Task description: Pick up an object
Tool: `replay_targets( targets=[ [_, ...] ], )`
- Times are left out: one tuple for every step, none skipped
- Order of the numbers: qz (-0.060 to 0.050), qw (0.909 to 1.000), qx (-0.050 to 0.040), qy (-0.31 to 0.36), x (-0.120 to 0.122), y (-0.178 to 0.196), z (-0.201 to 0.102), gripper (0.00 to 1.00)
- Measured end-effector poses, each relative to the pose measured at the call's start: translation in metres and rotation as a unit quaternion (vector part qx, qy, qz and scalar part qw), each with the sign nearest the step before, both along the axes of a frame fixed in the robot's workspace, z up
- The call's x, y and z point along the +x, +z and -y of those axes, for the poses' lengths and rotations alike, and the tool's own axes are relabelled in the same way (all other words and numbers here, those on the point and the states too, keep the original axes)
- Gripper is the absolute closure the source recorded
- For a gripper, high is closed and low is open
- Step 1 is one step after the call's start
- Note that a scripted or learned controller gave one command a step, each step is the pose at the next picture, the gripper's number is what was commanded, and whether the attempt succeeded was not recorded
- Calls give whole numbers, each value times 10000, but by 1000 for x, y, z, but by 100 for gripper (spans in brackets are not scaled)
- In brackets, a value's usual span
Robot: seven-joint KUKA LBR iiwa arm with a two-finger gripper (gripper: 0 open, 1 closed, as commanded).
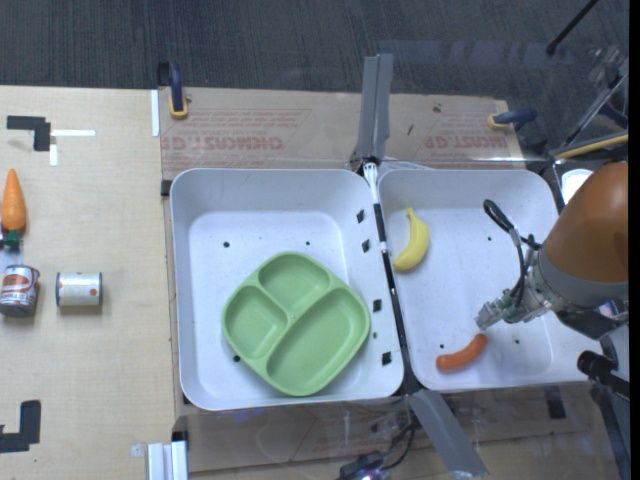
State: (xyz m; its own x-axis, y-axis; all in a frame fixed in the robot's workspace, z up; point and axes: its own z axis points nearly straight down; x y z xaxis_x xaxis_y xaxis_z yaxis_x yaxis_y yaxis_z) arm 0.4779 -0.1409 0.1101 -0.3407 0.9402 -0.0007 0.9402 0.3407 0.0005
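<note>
Camera view | tool (497,314) low in right bin (470,193), just above sausage (462,354) | finger state unclear

Matt green plastic tray (296,324), smooth white bins (200,228)

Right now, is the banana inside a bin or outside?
Inside: the banana lies on the floor of the right bin.

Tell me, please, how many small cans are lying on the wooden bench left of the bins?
2: a dark-labelled metal can at the bench's left edge and a pale-labelled metal can just right of it, apart.
</note>
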Motion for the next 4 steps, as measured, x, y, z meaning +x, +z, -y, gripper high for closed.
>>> replay_targets(
  targets=[
    [-2,9916,-5,-1296,27,132,42,100],
    [-3,9916,-5,-1297,27,132,42,0],
    [-5,9989,2,-474,-1,-18,12,0],
    [-1,9988,-1,-480,0,-9,12,100]
  ],
)
